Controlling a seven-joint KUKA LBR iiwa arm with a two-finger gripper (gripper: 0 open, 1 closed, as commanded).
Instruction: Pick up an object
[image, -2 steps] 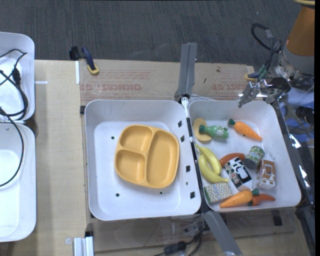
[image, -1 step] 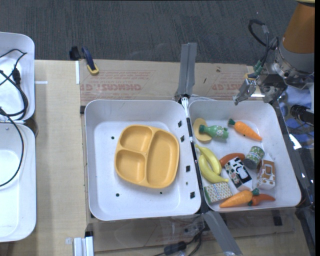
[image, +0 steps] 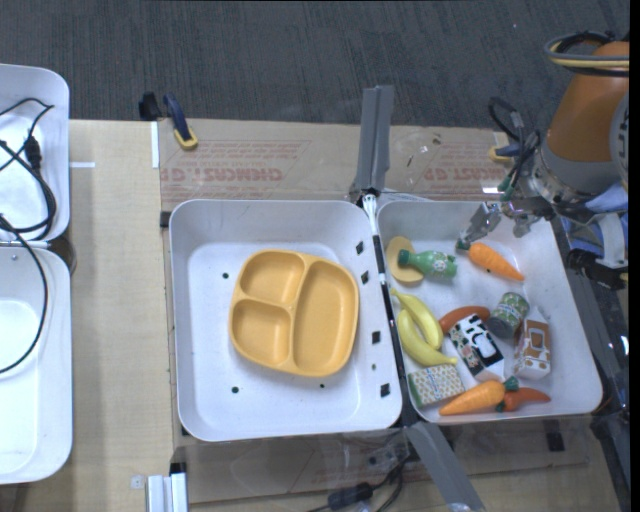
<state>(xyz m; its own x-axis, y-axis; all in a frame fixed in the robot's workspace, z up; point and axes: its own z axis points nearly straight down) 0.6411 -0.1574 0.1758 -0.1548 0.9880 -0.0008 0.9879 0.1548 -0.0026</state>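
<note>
Tool: low in the far corner of the right bin, at the far-right of the surface, tip just beside the blunt end of an orange carrot; whether it is released or clenched cannot be told, and nothing is seen held in it.

Risks, as judged: the tool sits off the carrot's end, not over its middle, so a closing grip may catch only the tip and squeeze it out; the bin's far wall is near and may block a descent; the green bottle lies near and could be nudged.

Yellow divided plate: alone in the left bin.

Bananas: by the divider, curved.

Carrot, the likely pick: tapered, smooth, lying flat, point toward the right wall.

Second carrot: near edge of the right bin.

Small can: tilted, mid-bin.
</note>
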